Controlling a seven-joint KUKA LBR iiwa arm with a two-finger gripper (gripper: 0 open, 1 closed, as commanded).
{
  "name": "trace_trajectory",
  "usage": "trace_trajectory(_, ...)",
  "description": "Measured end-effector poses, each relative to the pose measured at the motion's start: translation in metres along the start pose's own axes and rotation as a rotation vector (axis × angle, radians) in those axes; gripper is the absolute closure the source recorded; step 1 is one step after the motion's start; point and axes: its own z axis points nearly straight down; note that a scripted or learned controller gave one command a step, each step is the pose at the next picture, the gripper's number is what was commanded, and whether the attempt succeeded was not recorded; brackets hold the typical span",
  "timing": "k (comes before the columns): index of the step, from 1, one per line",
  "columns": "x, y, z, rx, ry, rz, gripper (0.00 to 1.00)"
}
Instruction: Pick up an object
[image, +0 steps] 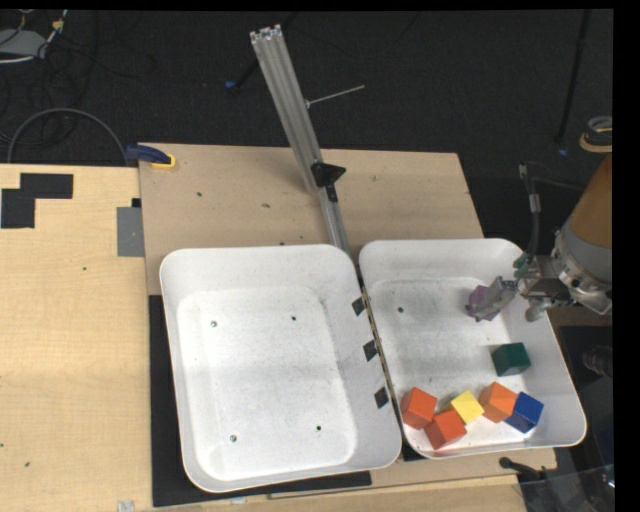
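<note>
Two shallow white plastic bins sit side by side on a pale wooden bench (250, 190), with dark floor behind. The left bin (190, 290) sits beside the right bin (440, 255), which holds a dark green block (511, 358) and, at its near edge, orange, red, yellow and blue blocks. The grey gripper (493, 298) hangs over the far right side; I cannot tell how it is set.

The wooden bench (400, 190) bears two white bins: left bin (190, 290) touching right bin (440, 250).
</note>
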Motion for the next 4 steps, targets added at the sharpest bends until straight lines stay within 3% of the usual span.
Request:
trace_trajectory(1, 0.03, -0.017, -0.048, -0.004, 0.0, -0.007, 0.0)
trace_trajectory(2, 0.081, -0.011, 0.126, -0.001, -0.001, -0.006, 0.0)
trace_trajectory(4, 0.08, -0.012, 0.126, -0.001, -0.001, 0.005, 0.0)
